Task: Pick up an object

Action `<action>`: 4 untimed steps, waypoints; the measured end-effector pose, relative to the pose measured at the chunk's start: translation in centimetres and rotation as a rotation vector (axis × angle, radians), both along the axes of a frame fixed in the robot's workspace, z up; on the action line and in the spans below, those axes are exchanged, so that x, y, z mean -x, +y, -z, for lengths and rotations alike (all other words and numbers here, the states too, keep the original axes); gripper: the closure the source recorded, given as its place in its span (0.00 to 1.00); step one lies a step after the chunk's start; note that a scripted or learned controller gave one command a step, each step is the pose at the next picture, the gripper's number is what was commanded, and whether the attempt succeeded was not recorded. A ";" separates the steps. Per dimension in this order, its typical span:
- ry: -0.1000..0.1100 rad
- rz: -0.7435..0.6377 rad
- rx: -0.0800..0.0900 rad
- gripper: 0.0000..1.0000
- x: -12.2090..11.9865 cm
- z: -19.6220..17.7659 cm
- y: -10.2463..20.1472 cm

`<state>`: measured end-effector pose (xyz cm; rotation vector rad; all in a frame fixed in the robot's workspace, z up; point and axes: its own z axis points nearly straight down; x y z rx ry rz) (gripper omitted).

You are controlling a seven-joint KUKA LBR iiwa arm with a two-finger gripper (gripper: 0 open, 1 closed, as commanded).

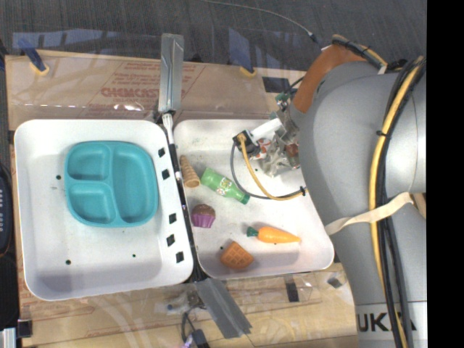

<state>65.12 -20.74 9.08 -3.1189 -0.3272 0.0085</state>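
The right bin (pixel 217 133) holds several toy foods: a green bottle (pixel 224 186), an ice cream cone (pixel 189 172), a purple cupcake (pixel 203 215), an orange carrot (pixel 273 235) and a brown waffle piece (pixel 236 255). My gripper (pixel 274 156) hangs over the bin's upper right part, to the right of the green bottle and above the carrot. It is wrapped in cables and the grey arm covers much of it. Nothing shows between its tips.
The left bin (pixel 36 216) bears a teal divided plate (pixel 112 183). A metal divider (pixel 170 78) runs between the bins. The bulky grey arm (pixel 362 158) covers the right bin's right rim. A yellow cable (pixel 250 180) loops down from the gripper near the bottle.
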 end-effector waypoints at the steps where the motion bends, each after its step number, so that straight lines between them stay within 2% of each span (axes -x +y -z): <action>1: -0.001 -0.006 -0.001 1.00 -0.1 0.0 10.1; 2: 0.001 0.005 0.001 1.00 1.9 0.0 4.9; 3: -0.004 -0.014 0.003 1.00 1.1 -0.1 -0.4; 4: -0.004 -0.021 -0.001 1.00 1.0 -1.1 -0.1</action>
